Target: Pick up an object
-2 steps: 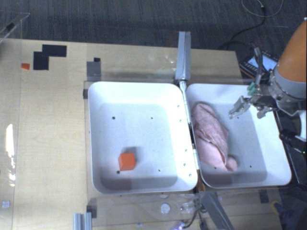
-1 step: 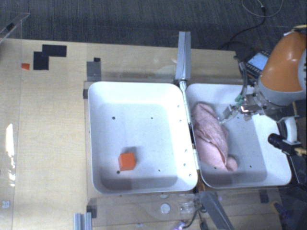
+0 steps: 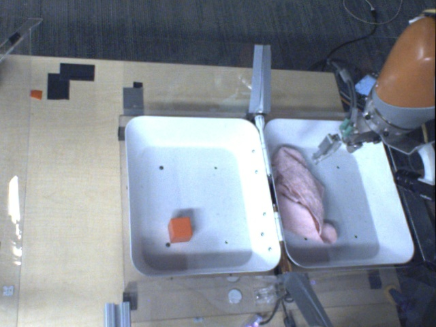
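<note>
Over the right bin the gripper hangs near the upper rim, reached in from the right on the grey arm with its orange band. Its fingers are small and pale against the white floor; whether they stand apart or together cannot be told, and nothing shows between them. Two candidates lie on the bench. A pink cloth-like bundle is stretched along the left side of the right bin, close to the divider wall, its far end just below and left of the gripper. An orange block sits alone in the left bin, toward the near-left corner, well apart from the arm. The step in hand looks like the approach — choosing a target and lining up above it. The bundle is the nearer choice by far. To do it well, the gripper would want to come down over the thick middle of the bundle rather than its tapered tip, so the fingers gather a fold instead of sliding off. Soft material likely gives under pressure, so a deep descent should help. One risk — the bundle lies near the divider, and a finger set on that side may strike the wall. Closing across the narrow width, away from the rim, seems safer.
</note>
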{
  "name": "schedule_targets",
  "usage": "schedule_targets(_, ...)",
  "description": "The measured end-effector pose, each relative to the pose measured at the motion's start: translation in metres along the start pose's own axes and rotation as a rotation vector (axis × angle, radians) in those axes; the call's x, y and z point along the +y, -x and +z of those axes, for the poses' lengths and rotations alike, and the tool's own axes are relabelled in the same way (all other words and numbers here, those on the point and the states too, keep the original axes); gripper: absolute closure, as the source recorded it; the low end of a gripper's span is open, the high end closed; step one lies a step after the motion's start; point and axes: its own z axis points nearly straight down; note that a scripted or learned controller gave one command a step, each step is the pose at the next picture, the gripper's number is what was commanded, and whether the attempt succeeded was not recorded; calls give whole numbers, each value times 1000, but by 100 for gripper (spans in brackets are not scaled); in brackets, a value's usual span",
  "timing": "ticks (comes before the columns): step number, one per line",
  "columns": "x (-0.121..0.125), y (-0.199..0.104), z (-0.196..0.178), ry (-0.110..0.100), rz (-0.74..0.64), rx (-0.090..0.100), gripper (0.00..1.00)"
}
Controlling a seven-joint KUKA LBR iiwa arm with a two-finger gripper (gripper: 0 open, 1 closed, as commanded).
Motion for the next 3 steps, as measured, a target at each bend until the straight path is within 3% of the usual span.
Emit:
schedule_targets(1,-55,14,80,-4,-54,2,0)
schedule_targets(2,34,53,153,6,-104,-2,0)
schedule_targets(3,34,53,153,6,-104,-2,0)
